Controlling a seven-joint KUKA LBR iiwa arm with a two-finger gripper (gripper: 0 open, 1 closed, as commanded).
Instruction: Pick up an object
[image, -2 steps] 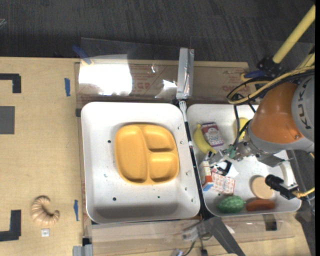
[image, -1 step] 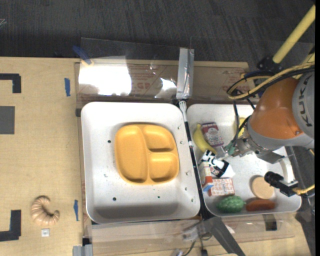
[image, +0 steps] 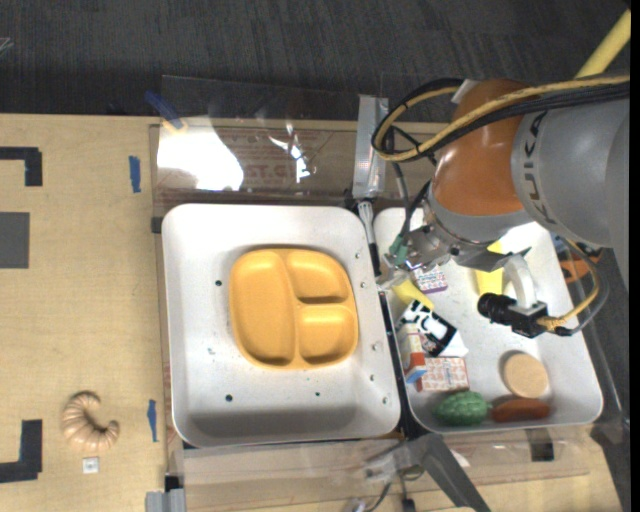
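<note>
Desk (image: 80, 300): pale wood, with black corner marks and bits of blue tape on its left part; a dark floor runs along the top of the view.
Arm (image: 560, 140): one, grey with an orange band, reaching in from the right and bent down over the right bin; yellow and black cables loop over it.
Bins: two, white and shallow, side by side. The left bin (image: 190, 300) holds one yellow divided tray (image: 293, 305) with three compartments, lying flat in the middle.
Right bin (image: 580, 390): crowded with small things. I count one round tan disc (image: 525, 375), one green bumpy object (image: 459, 407), one reddish-brown oblong (image: 520, 408), one flat printed box (image: 440, 374) and one black-and-white piece (image: 428, 325); the disc, green object and oblong sit along the near edge.
End effector (image: 412, 255): low over the upper left corner of the right bin, close by a small printed card (image: 431, 280); whether it is open or closed I cannot tell, and nothing is seen gripped.
Loose item: one tan curled, ribbed object (image: 90, 420) on the desk, well apart from both bins.
</note>
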